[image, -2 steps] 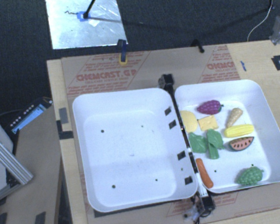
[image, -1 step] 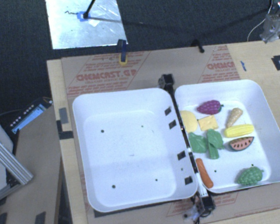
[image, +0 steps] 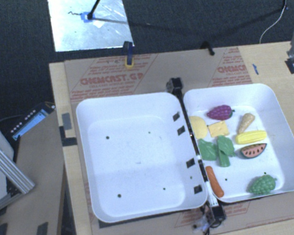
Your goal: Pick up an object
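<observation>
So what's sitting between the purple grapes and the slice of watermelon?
In the camera view, the corn cob lies between the purple grapes and the watermelon slice, with the cheese wedge just left of that line.

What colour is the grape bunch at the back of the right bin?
Purple, with a small green stem. The grape bunch shows plainly in the camera view, at the back of the right bin.

Toy foods crowd the right bin's (image: 285, 123) left half, touching or just beside one another. Its right strip and the left bin's (image: 136, 156) floor lie open.
</observation>
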